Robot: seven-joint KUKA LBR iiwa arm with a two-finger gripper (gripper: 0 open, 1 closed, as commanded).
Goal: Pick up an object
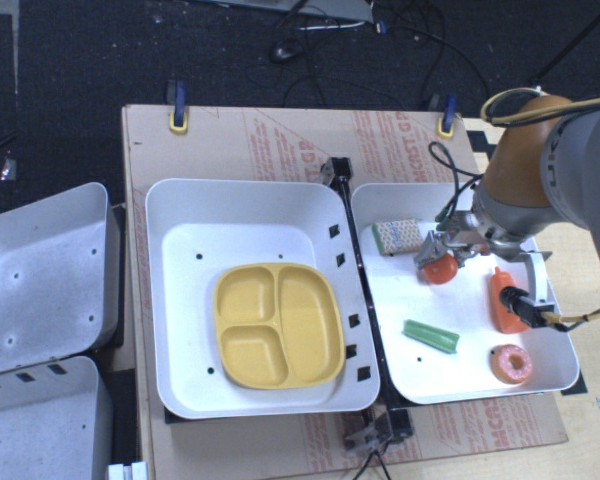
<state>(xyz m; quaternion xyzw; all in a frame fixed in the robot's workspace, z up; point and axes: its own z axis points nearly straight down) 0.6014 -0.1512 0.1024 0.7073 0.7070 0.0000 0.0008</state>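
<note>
Tomato, small, round, smooth, likely slipping unless pinched across its middle; gripper hovering over it, finger state indiscernible

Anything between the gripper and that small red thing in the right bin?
Nothing visible. The gripper sits right over the small red object, against its upper side. The speckled block lies apart to the camera's left.

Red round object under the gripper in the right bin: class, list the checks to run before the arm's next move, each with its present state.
1. Gripper over the red round object: ok.
2. Object seen between the fingers: cannot tell.
3. Sponge block apart from the target: ok.
4. Green piece and orange object out of the way: ok.
5. Yellow divided plate sits in the left bin: ok.
</note>
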